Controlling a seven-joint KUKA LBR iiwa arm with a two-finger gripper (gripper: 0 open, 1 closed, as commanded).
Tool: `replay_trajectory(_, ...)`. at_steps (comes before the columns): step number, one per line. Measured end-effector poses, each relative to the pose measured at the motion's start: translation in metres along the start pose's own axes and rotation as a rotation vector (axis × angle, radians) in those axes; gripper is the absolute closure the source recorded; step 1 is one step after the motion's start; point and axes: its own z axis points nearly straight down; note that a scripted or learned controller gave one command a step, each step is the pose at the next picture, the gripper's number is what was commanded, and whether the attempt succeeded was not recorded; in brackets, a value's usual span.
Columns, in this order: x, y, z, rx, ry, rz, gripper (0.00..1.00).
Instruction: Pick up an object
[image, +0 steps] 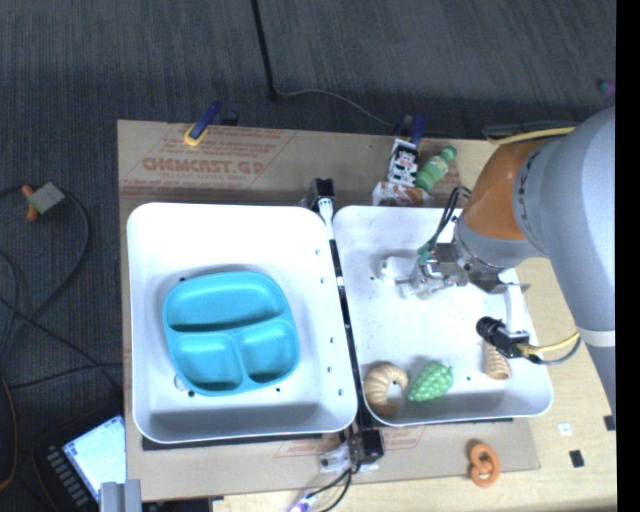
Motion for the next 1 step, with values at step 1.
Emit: replay_trajectory(1, 0.0509, -0.0609, -0.0967, 0.012, 0.002, 0.001, 1.0)
